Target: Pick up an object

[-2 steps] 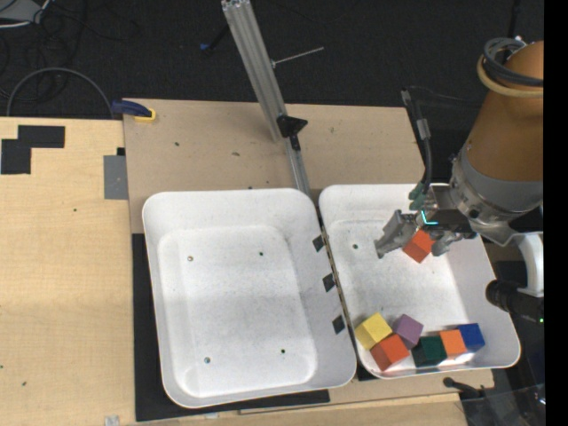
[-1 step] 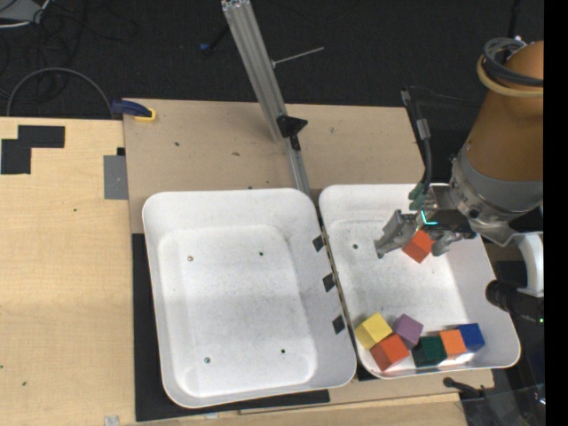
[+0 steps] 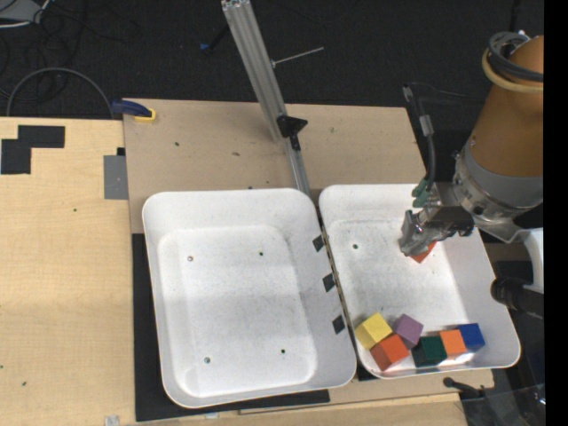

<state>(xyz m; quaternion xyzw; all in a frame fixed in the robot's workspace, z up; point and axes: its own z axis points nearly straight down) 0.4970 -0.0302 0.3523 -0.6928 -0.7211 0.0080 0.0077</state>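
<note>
Gripper (image 3: pixel 417 245) sits clamped on red block (image 3: pixel 423 253) over right bin (image 3: pixel 373 209); grasp step looks done, next is a straight lift w/o slip.

Gripper (image 3: pixel 417 245) seen over right bin (image 3: pixel 390 204), red block (image 3: pixel 423 252) clamped btwn fingers. Yellow (image 3: pixel 374 328), purple (image 3: pixel 408 327), green (image 3: pixel 429 351) blocks clustered at near edge.

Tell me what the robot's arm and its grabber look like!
The arm is a fat round tube, orange up top with a grey section beneath. Thin dark cables run down beside it. The gripper at its tip is small, metal and silvery grey.
</note>
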